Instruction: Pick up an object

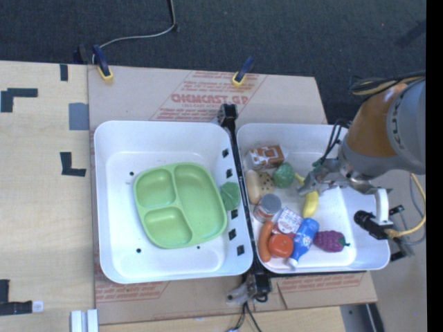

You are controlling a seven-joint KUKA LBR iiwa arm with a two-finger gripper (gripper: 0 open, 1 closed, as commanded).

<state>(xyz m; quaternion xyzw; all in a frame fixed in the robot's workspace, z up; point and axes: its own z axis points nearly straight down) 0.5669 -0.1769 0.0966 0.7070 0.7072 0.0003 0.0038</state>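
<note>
We see the grey arm with its orange band reaching in from the right of the frame, its pincer (pixel 313 182) low in the right white plastic bin (pixel 346 254), just above a small yellow banana-shaped toy (pixel 311 203). We cannot tell its state. Near it lie a green round toy (pixel 284 176), a blue-and-white bottle (pixel 302 238) and a purple grape bunch (pixel 330 241). The left white bin (pixel 111 254) holds a light green three-compartment plastic tray (pixel 179 205)

Right bin (pixel 346 254): objects crowd its left half, from the brown box (pixel 266 156) at the far end to the tomato (pixel 280 245) at the near end. Its right half offers bare floor. The green tray (pixel 181 204) covers the centre of the left bin (pixel 111 185).
</note>
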